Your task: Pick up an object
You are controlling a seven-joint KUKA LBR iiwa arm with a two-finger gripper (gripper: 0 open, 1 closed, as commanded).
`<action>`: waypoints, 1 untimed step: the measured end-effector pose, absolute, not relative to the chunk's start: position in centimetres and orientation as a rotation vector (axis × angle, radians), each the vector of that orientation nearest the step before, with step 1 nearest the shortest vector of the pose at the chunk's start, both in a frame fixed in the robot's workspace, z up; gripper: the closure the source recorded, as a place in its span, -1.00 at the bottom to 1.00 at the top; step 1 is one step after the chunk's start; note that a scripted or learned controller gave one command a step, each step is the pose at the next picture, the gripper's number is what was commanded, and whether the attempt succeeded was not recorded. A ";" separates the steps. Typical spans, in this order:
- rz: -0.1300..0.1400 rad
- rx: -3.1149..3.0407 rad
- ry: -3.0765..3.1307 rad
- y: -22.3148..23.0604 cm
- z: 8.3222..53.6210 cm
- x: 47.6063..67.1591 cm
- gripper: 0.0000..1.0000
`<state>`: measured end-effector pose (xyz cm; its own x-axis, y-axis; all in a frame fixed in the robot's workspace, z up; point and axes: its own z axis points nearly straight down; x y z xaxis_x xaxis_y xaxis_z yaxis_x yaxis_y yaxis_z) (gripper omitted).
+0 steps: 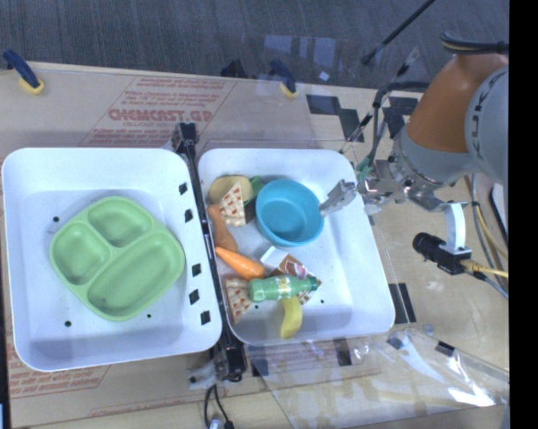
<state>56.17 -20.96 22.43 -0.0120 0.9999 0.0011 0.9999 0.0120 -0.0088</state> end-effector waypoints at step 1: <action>0.013 -2.061 -2.354 -16.3 10.5 59.5 -1.00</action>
<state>59.49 -16.30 10.46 -0.1319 0.9913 0.0041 0.9911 0.1320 -0.0144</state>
